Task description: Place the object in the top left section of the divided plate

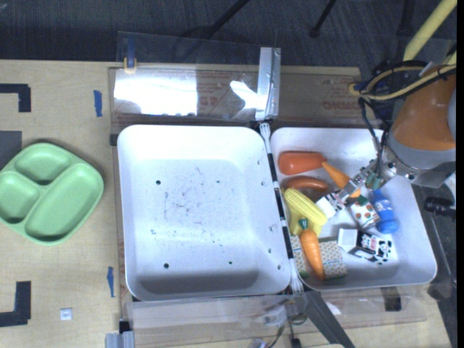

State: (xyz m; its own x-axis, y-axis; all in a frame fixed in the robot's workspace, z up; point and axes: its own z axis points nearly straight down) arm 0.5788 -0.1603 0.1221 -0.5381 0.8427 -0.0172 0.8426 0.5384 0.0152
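Your end effector point(360, 185) hangs low over the right bin point(419, 267), among a corn cob point(304, 206), carrots point(312, 254) and other toys, its state impossible to tell, while the green plate point(49, 192) rests on the worktop point(58, 93), left of the left bin point(196, 201).

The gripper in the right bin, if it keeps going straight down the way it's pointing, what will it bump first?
Probably the small toys just under the gripper: the little white dotted block and the blue piece in the right bin. Depth is hard to judge from this slanted view.
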